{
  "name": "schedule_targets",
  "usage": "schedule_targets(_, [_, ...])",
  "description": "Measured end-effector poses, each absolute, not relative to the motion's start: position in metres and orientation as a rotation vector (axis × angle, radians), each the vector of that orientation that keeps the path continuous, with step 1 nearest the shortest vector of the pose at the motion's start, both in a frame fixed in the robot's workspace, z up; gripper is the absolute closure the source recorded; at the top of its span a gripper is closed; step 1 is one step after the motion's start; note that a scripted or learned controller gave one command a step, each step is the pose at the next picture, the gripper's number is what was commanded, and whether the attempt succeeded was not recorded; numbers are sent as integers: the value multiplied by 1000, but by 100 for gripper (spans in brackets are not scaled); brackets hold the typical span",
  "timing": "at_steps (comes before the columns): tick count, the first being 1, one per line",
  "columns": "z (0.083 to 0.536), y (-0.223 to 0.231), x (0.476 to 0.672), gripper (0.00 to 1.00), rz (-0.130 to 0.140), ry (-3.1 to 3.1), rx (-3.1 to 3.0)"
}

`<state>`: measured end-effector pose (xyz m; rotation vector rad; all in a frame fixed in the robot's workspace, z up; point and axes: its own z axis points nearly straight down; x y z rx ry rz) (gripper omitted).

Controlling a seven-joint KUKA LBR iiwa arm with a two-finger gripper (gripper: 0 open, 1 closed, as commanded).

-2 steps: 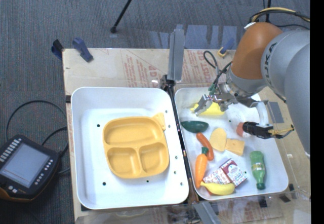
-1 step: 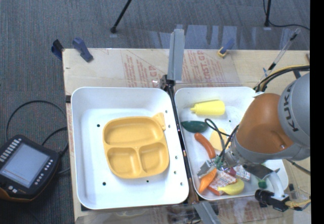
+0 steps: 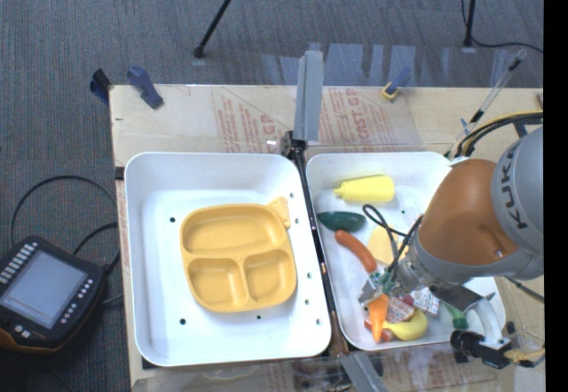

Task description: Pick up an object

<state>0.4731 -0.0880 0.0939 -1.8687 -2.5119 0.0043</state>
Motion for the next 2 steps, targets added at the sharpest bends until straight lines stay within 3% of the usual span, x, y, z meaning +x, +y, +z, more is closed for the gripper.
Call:
schedule_targets(1, [189, -40, 477, 100, -4, -2552, -1835])
schedule_targets(2, [185, -103, 527, 100, 1, -2808, -1404])
